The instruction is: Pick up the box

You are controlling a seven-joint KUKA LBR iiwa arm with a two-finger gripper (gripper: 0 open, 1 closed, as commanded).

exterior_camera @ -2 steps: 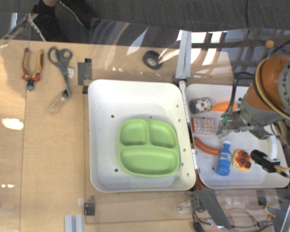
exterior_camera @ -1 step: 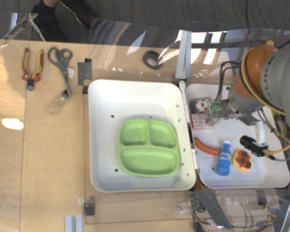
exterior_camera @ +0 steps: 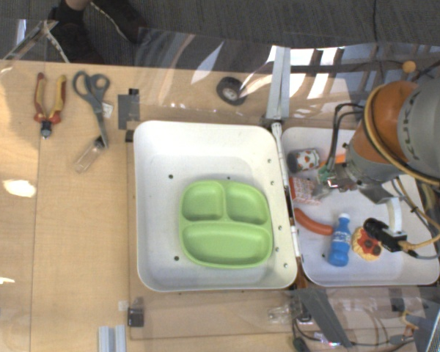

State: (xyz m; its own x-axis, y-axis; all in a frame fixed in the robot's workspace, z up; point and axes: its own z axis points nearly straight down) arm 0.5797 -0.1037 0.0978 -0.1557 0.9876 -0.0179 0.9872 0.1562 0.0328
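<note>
Camera view: pincer hovers near right bin's left edge.

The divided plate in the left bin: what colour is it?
Light green; the divided plate shows clearly in the camera view.

Two white bins, one green tray, one blue bottle, one scissors, one pliers.

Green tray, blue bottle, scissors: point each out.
Green tray [exterior_camera: 226, 223], camera view, on its middle divider.
Blue bottle [exterior_camera: 340, 242], camera view, on its body.
Scissors [exterior_camera: 95, 97], camera view, near the pivot.
</note>
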